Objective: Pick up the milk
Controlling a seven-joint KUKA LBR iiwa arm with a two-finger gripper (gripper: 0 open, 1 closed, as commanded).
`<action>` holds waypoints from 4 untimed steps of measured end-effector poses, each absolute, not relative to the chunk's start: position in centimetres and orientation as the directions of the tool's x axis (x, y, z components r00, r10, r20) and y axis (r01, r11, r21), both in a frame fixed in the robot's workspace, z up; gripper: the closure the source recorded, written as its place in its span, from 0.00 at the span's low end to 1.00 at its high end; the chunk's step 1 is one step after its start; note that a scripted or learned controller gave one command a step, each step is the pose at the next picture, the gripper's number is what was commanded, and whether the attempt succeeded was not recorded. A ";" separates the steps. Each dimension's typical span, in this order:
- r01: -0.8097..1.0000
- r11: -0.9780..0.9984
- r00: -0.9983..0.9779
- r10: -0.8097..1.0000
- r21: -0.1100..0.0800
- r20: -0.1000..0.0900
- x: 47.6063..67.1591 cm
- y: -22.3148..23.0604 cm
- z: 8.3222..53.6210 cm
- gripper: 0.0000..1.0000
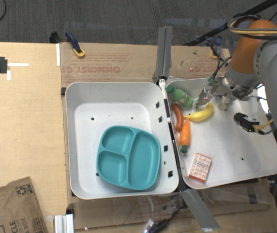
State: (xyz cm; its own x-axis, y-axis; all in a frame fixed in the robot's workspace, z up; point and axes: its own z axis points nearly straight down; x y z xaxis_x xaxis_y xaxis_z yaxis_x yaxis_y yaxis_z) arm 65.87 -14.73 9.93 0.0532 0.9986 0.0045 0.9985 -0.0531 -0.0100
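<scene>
The milk carton (200,167) lies in the right bin (254,164), well below the banana (201,114). The gripper (203,99) hovers just above the banana, holding nothing.

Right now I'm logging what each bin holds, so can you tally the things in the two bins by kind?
Plates: 1, the teal divided plate in the left bin.
Toy foods: 4, in the right bin: banana, carrot, sausage, a green piece.
Cartons: 1, the small milk carton.
Total: 6.
</scene>
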 end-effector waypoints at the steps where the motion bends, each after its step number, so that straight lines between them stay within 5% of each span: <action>1: 0.997 -0.078 0.078 0.997 0.027 -0.002 62.1 -16.7 10.5 0.00; 2: 0.788 -0.612 0.612 0.790 -0.064 -0.012 65.1 -16.4 10.1 0.00; 3: 0.764 -0.645 0.645 0.764 0.000 -0.002 65.4 -20.0 15.3 0.00; 4: 0.771 -0.637 0.636 0.771 0.017 0.008 64.0 -9.5 10.3 0.00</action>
State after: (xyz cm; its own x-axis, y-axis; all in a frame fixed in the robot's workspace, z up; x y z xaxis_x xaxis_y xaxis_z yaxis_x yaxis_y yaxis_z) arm 63.99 -9.52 10.27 0.6365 0.7713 0.0080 0.7711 -0.6365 0.0167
